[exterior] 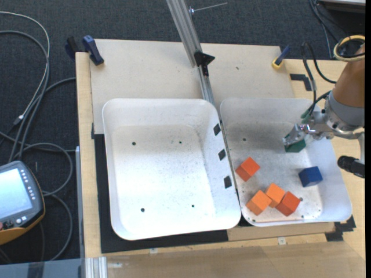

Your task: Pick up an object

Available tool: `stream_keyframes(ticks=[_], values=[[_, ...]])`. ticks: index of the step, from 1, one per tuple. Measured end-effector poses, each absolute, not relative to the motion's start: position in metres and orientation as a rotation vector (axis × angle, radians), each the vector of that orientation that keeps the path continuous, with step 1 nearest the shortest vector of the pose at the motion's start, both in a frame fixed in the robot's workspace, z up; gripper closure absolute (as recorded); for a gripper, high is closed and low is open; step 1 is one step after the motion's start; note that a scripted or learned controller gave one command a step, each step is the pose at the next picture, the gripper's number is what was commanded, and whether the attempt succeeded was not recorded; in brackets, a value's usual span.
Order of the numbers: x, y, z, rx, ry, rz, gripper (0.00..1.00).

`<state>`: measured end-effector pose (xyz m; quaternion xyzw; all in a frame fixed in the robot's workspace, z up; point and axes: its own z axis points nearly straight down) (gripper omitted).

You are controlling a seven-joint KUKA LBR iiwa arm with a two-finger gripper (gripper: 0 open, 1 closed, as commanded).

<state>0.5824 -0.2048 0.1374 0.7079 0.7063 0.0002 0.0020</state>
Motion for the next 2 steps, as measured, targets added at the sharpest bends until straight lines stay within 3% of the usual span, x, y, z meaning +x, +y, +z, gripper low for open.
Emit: stream_keyframes(ticks=[1, 2], values=[[0.628, -0.124, 0.315, 2.208, 2.222, 0.012, 1.00], [0.616, -0.063, 0.294, 2.217, 2.234, -0.001, 1.00]])
